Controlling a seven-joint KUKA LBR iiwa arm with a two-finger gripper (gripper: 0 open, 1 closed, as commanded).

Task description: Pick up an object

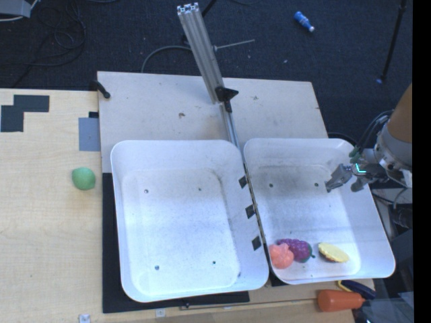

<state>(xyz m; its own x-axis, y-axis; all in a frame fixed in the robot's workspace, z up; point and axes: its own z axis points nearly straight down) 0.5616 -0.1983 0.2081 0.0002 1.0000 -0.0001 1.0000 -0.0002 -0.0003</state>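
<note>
Three small objects lie along the near edge of the right bin (316, 160): an orange-pink lump (281, 256), a purple grape-like cluster (297, 248) touching it, and a yellow piece (333, 253) a little to the right. My gripper (346, 180) hovers over the bin's right rim, well above and behind these objects. Its two dark fingers are spread apart with nothing between them. The arm's wrist enters from the right edge of the view.
The left bin (175, 221) sits beside the right one, with black clips on the shared rim. A green ball (83, 178) rests on the wooden bench at the left. An orange tool (340, 299) lies below the right bin. A metal rail (205, 52) slants behind the bins.
</note>
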